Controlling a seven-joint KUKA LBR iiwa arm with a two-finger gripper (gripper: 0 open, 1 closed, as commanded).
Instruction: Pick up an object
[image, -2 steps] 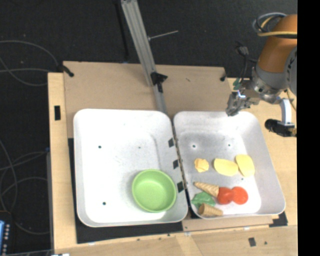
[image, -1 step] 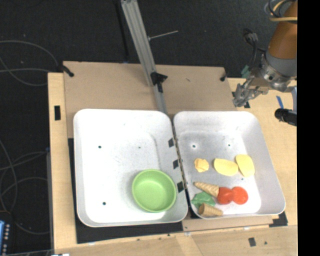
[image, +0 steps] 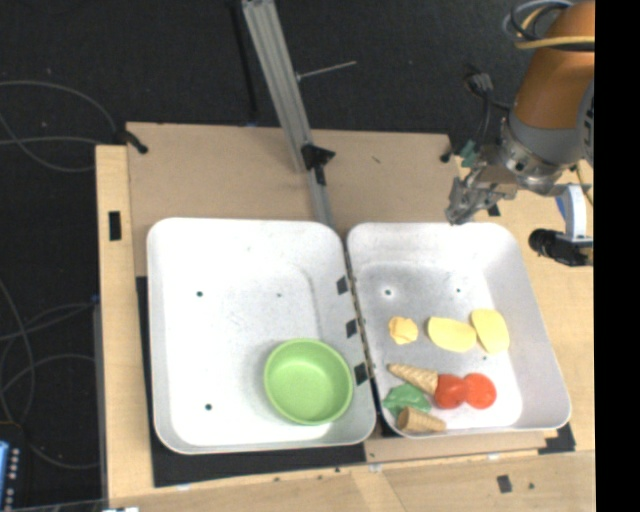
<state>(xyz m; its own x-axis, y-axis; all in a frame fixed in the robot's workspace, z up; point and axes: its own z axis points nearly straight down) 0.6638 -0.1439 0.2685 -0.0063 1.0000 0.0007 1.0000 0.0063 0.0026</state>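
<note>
At the upper right of the frame the grey arm with its orange band (image: 555, 75) ends in a dark two-finger gripper (image: 468, 208), poised over the far rim of the right-hand shallow white bin (image: 440, 250); whether it grasps or is released I cannot tell. In that bin's lower half lie three pale yellow plastic pieces (image: 452, 333), a red tomato-like toy (image: 466, 391), two tan cone shapes (image: 414, 377) and a small green leafy piece (image: 405, 397). The left-hand white bin (image: 220, 290) holds a round light-green plastic bowl (image: 307, 380) near its lower right corner. A slanted grey metal bar (image: 285, 95) stands behind the bins.
</note>
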